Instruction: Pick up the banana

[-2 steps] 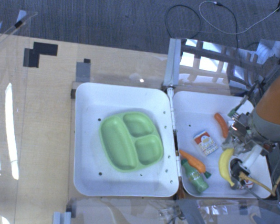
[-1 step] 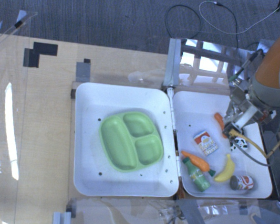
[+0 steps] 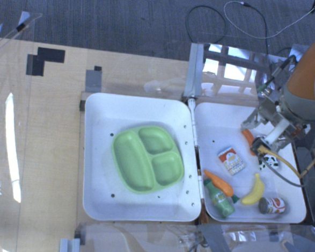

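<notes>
Banana, the small yellow curved one point(image 3: 254, 191), sits untouched in the right-hand shallow white bin point(image 3: 222, 122). My tool point(image 3: 255, 120) is well apart from it, can't tell if it's open or closed. Whole grab still left.

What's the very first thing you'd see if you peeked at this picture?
The big bright green plate with three sections jumps out first, in the middle of the left bin. Next come the little colourful things in the right bin: a yellow banana near the front, with an orange carrot and a green bottle to its left. The grey and orange arm leans in over that bin's far right corner.
</notes>
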Tool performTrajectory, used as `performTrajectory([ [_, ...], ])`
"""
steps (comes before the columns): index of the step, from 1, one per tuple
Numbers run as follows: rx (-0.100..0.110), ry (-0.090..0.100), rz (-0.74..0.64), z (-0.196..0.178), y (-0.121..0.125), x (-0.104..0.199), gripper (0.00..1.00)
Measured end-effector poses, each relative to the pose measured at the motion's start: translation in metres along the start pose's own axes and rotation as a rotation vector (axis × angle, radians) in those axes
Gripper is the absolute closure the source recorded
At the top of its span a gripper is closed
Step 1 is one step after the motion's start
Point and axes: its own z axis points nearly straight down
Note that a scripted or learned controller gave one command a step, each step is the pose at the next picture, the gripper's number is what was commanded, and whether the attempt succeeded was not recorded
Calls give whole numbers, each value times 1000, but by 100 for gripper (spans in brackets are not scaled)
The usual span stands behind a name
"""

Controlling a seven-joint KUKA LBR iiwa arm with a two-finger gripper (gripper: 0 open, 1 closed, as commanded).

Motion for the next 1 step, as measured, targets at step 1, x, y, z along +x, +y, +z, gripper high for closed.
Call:
performTrajectory([
  [1, 2, 0, -101, 139, 31, -55, 0],
])
